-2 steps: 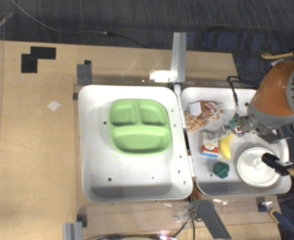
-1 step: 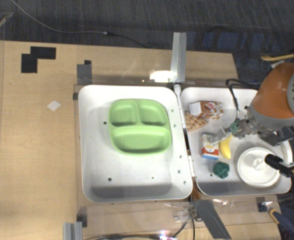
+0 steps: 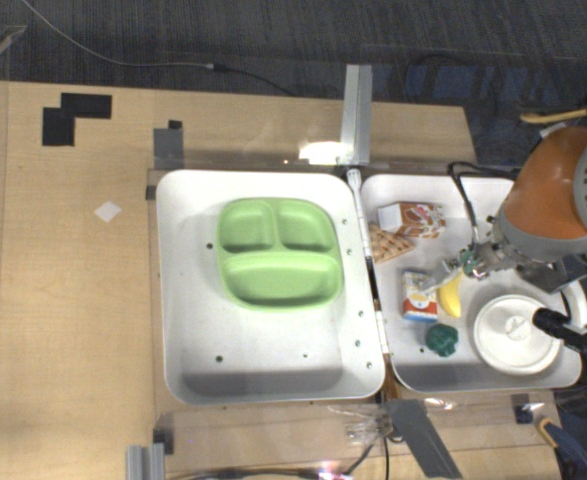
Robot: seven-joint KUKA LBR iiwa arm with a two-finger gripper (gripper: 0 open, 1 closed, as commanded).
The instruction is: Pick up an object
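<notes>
The gripper point(image 3: 470, 261) hovered just right of the yellow object point(image 3: 451, 297); its state could not be told. Nothing looked picked up yet, so the grasp remained.

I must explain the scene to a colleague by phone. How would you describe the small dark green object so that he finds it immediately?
Find the right white bin, the one holding several small items. Along its front edge, the small dark green object lies just below a red and white carton and left of a round white lid. It is the only dark green, roundish lump there.
</notes>
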